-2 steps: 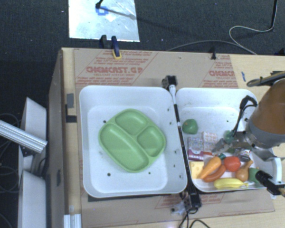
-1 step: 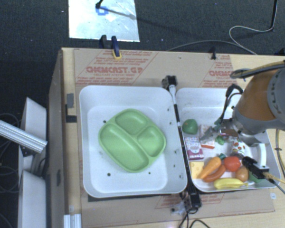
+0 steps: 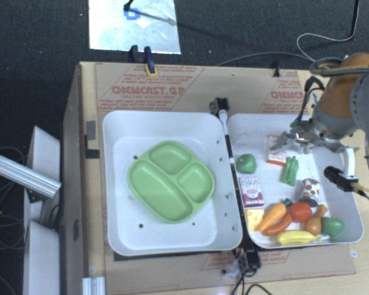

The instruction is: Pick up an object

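From my remote station I see the arm (image 3: 347, 97) reaching in from the right, and its pincer (image 3: 289, 141) hangs low over the upper part of the right bin (image 3: 357, 223). I cannot tell if the pincer is released or clenched, because the metal parts there are too small and blurred for me. The task names no special object, so I judge the closest things as candidates: a small white and red packet (image 3: 277, 155) lies just below the pincer, almost under it, and a green vegetable piece (image 3: 289, 171) lies just beside that, with its long axis running nearly up and down in the view. The round green piece (image 3: 246, 163) is further to the left, near the wall between the bins. The other toys, the carrot (image 3: 272, 217), the tomato (image 3: 300, 211) and the banana (image 3: 298, 238), crowd together at the lower end, well apart from the pincer. The left bin (image 3: 120, 226) carries a green divided plate (image 3: 171, 180). In my judgement, the coming move is a short descent toward the packet.
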{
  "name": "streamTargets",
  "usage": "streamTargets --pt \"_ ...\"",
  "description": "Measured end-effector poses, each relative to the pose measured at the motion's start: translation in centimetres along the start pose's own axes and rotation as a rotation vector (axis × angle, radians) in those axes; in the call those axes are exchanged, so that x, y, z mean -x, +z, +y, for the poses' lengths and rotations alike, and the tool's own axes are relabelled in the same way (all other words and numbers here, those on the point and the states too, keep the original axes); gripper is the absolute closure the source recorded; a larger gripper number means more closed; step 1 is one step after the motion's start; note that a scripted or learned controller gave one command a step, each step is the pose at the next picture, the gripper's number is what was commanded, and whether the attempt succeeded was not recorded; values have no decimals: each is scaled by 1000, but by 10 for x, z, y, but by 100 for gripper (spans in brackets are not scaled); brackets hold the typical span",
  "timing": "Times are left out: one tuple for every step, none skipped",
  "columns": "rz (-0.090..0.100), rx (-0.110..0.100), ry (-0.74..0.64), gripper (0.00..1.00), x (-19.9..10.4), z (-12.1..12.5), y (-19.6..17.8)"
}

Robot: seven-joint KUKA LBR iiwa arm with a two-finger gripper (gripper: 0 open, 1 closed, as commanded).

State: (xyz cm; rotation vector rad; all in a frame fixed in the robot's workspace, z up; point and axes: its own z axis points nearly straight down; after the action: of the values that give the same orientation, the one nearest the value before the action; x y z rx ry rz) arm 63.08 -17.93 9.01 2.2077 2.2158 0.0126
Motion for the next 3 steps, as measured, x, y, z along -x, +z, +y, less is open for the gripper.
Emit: streamTargets --pt "2 -6 -2 0 0 41 1" --pt "3 -5 -1 0 11 41 1" --pt "-2 -4 -1 0 5 41 1"
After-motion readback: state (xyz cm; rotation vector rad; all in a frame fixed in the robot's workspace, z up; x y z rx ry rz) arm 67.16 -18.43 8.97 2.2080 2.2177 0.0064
